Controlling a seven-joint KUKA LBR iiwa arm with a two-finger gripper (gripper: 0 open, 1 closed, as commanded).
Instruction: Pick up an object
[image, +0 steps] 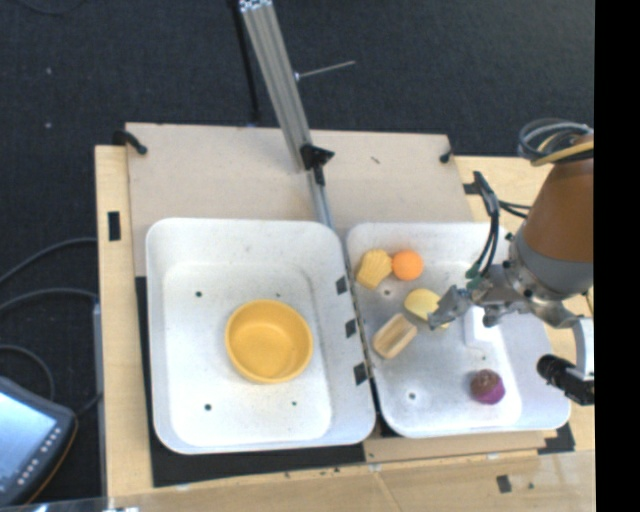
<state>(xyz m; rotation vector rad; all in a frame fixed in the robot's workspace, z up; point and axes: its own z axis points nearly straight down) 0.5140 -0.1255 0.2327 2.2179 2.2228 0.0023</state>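
Left bin (180, 300): holds one yellow bowl (268, 341), upright near its middle and well apart from the arm, so it is probably not the target.
Divider: the two bins touch along their inner rims.
Right bin (440, 415): holds the loose items, which suits a pick from this side.
Far left corner: a yellow corn cob (373, 267) just beside an orange ball (406, 265).
Middle: a tan block (394, 336) lying tilted, with a pale yellow lemon (421, 301) just to its right.
Gripper (447, 309): low over the bin, right beside the lemon; I cannot tell how its tips are set, nor whether anything is caught.
Likely target: the lemon, judging by closeness.
Near right: a purple plum (487, 386), apart from the rest.
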